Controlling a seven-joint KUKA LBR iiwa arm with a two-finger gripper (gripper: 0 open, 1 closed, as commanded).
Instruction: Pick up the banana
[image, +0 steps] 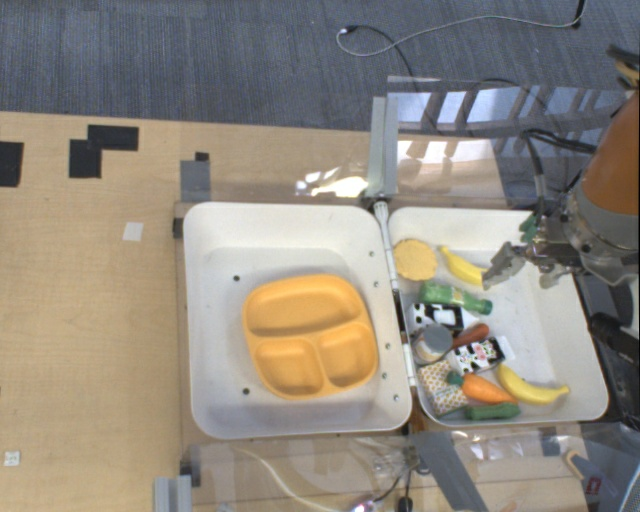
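two shallow white plastic bins sit side by side on a bench, seen from above at a slant. the left bin (205, 300) holds an orange plastic tray with three compartments (309, 334), lying flat near the middle. the right bin (560, 330) holds a cluster of toy food along its left and lower parts. there are two yellow bananas: a small curved yellow banana (461, 267) near the top of the bin, just right of a round yellow cookie-like disc (415, 260), and a larger curved yellow banana (532, 387) at the lower right of the pile. beside that larger one lie an orange carrot (483, 388) and a green vegetable piece (491, 410). a green cucumber-like stick (455, 297) lies below the small banana. the grey two-finger gripper (503, 264) reaches in from the right, close beside the small banana's right end. whether its fingers are spread or pressed together cannot be told, and nothing is visibly pinched between them.
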